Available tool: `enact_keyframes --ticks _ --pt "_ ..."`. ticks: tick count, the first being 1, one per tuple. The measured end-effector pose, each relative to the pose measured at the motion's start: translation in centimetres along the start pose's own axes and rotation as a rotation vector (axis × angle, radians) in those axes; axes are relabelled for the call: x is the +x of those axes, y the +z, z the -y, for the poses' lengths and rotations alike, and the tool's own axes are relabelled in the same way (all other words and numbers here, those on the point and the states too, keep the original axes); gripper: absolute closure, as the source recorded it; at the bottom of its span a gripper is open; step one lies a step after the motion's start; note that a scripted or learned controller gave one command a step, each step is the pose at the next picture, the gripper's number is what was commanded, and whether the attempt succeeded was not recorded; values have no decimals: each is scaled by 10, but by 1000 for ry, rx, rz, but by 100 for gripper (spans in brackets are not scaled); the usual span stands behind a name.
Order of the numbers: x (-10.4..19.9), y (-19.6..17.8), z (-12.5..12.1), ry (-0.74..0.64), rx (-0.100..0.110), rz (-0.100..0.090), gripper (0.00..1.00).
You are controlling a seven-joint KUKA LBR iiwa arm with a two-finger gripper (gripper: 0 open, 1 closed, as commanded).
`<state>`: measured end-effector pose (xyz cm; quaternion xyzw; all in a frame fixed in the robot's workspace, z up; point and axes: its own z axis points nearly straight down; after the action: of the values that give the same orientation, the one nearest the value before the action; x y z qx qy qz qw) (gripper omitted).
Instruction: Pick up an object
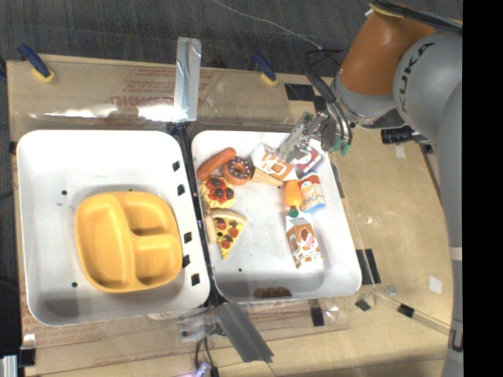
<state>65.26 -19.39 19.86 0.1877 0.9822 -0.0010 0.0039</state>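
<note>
Yellow tray (128, 238): far to my left, in the left bin (47, 163).
Right bin (338, 258): beneath me, scattered with toy food.
My pincer (301, 142): over the bin's far right corner; grip width, cannot tell.
Fries carton (274, 166): just below-left of me.
Hot dog (215, 162): further left.

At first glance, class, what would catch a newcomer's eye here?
The yellow divided tray stands out, lying alone in the left bin. In the right bin toy foods cluster: a hot dog, a pizza slice and small cartons. The gripper hovers at that bin's far right corner.
</note>
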Motion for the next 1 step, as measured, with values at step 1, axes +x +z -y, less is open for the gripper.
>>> enact_keyframes --ticks 1 --pt "-1 -11 -1 -5 0 4 100"
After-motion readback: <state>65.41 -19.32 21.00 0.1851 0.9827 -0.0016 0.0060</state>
